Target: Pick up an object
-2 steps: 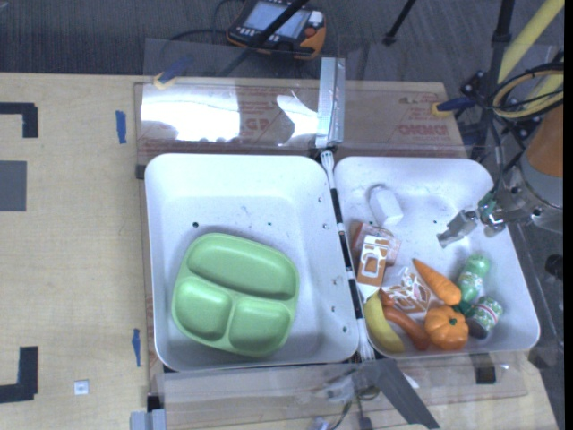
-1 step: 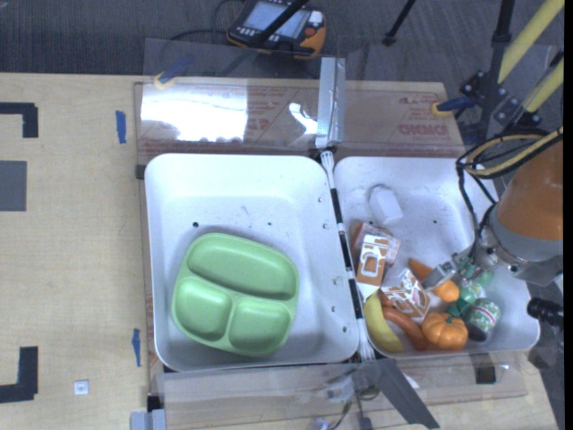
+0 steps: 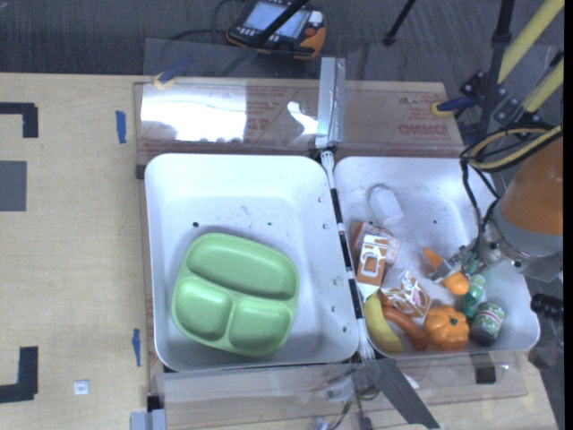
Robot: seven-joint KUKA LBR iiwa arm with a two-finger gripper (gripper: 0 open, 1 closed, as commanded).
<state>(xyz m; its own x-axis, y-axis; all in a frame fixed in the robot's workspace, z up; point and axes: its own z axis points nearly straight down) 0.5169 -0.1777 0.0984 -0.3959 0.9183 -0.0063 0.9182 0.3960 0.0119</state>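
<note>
Carrot [image 3: 406, 326] long axis diagonal, beside pumpkin [image 3: 447, 325]

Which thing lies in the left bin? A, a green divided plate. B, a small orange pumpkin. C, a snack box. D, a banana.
A: the green divided plate lies alone in the left bin, while the food items crowd the right bin.

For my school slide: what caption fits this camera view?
Robot gripper reaches into the right bin of toy food, beside a green divided plate in the left bin.
</note>
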